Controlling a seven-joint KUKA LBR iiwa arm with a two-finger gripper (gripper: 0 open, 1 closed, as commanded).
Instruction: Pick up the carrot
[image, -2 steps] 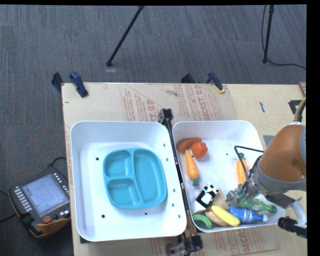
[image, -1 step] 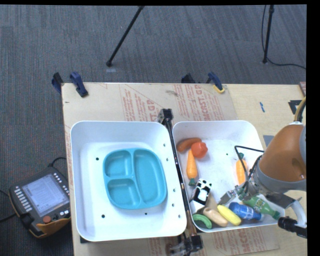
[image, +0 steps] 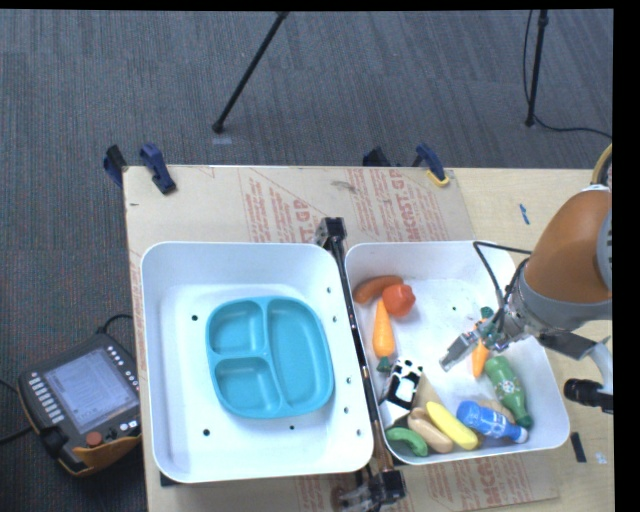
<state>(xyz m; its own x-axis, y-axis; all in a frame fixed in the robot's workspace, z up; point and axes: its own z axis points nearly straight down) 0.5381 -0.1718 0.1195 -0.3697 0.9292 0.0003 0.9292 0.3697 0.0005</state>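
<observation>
The long orange tapered plastic carrot (image: 383, 328) lies near the right bin's (image: 445, 262) left wall, its long axis running front to back. The two-finger gripper (image: 468, 349), fingers spread and empty, hangs well right of it.

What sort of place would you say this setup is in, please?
Probably a robotics lab: a grey arm with an orange band works over two shallow white bins on a clamped board, with a handheld control pendant on grey carpet.
</observation>
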